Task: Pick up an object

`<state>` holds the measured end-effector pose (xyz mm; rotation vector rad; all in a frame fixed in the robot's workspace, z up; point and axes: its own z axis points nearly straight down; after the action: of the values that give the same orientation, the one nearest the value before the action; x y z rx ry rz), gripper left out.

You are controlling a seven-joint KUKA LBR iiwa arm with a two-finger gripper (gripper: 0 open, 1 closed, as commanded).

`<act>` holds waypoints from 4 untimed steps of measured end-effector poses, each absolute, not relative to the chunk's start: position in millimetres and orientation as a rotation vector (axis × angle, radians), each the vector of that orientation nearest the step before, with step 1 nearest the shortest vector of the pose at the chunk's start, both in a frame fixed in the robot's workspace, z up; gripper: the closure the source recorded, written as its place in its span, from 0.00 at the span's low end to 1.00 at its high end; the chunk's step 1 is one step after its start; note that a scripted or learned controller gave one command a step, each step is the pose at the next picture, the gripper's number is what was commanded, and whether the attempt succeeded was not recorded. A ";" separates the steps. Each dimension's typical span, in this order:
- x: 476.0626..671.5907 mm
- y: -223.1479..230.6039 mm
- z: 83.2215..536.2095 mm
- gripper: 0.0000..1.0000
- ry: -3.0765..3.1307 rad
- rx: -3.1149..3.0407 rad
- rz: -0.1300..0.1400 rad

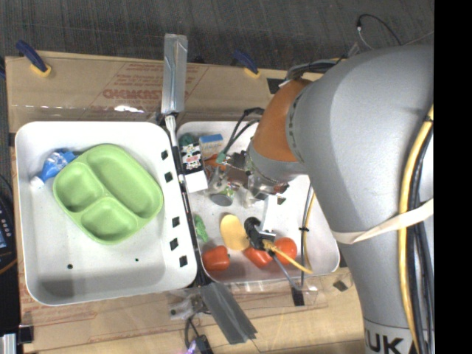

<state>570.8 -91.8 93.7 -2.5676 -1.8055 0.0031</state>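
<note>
The grey arm's gripper (227, 177) hangs low over the upper middle of the right bin (324, 251), its working end crowded by wrist hardware and cabling, so whether it is released or clenched cannot be told from this angle, and nothing can be seen held in it; just below it, apart from it, lies the likeliest target, a yellow piece (232, 232) resting flat on the bin floor near the centre; it appears to be a moulded toy food, and would probably prove light, stiff and smooth enough to slip under a careless pinch, though hardly fragile; its long axis runs roughly up and down the camera view, the rounder end toward the bin's near edge, so the soundest hold would be across its narrow width at the middle, with the jaws set crosswise to that axis; a red piece (216, 257) sits just beside its lower end, and a second red piece (258, 257) touches an orange ball (287, 249) to the right, leaving little room on that side; a small printed carton (192, 155) lies by the bin's left wall; in the left bin (96, 268), well apart, a green divided plate (108, 190) rests with a blue item (55, 164) at its upper left rim.
</note>
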 end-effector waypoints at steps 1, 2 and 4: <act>475.7 -127.4 140.4 0.00 -1.655 -2.666 0.005; 521.0 -90.3 91.1 0.00 -1.689 -2.644 0.007; 486.8 -89.8 91.0 0.00 -0.699 -3.055 0.007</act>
<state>486.8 -89.8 91.0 -3.0550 -0.6989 0.0065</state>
